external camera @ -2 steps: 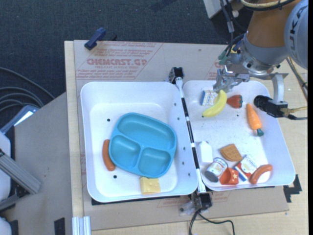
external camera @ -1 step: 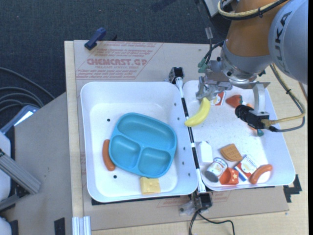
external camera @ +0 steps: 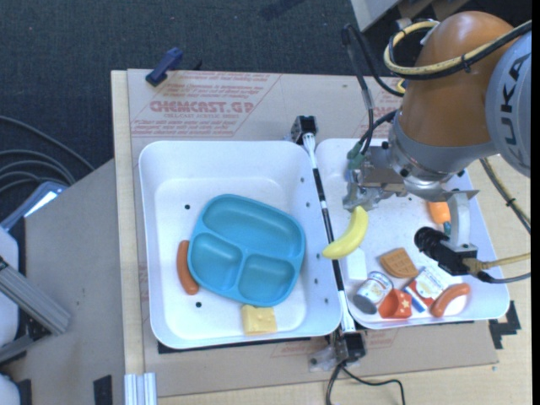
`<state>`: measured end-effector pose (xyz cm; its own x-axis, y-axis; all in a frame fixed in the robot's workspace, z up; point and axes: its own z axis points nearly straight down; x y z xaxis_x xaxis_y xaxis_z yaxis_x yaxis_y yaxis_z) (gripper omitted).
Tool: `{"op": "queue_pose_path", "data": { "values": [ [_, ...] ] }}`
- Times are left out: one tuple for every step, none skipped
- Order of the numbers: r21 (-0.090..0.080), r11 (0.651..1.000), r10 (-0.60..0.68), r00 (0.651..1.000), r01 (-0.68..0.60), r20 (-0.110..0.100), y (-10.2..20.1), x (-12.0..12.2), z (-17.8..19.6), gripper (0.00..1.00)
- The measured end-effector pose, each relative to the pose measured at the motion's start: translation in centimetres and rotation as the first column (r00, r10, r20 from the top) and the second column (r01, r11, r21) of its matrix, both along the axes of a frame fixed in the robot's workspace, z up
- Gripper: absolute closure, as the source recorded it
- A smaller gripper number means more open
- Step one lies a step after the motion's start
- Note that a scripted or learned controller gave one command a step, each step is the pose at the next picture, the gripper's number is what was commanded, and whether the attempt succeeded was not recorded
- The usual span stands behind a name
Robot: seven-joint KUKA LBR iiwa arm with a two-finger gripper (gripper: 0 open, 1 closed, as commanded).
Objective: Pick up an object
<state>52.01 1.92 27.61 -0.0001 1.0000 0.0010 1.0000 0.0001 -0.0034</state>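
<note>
Near the centre of the frame, a little to the right, lies the banana (external camera: 348,235). It rests at the left side of the right bin (external camera: 485,298), and its lower tip lies over the divider between the two bins. The gripper (external camera: 364,194) is just above the upper end of the banana and seems to touch it, but whether it is open, closed or gripping I cannot tell — the wrist hides that part.

I judge the banana to be a light toy of smooth plastic, stiff and a bit slippery because of the curve. The best hold is probably across the thick middle, not at the narrow tip.

Lower right in the same bin are a cracker (external camera: 398,263), a small can (external camera: 370,292) with a label too small to read, and a sausage (external camera: 449,299). The left bin (external camera: 160,175) holds a blue divided plate (external camera: 245,250), a second sausage (external camera: 186,268) touching its left edge and a cheese piece (external camera: 259,319) just below it.

On the cardboard sheet (external camera: 202,104) covering the worktop, upper left — red letters that read about "CHEMCAST GP". On the arm (external camera: 460,74), far right, part of the KUKA name is seen.
</note>
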Motion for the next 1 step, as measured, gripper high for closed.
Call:
{"op": "queue_pose_path", "data": {
  "values": [
    [-0.001,1.000,0.000,1.000,0.000,0.000,5.54,-4.15,-2.07,1.00]
  ]
}}
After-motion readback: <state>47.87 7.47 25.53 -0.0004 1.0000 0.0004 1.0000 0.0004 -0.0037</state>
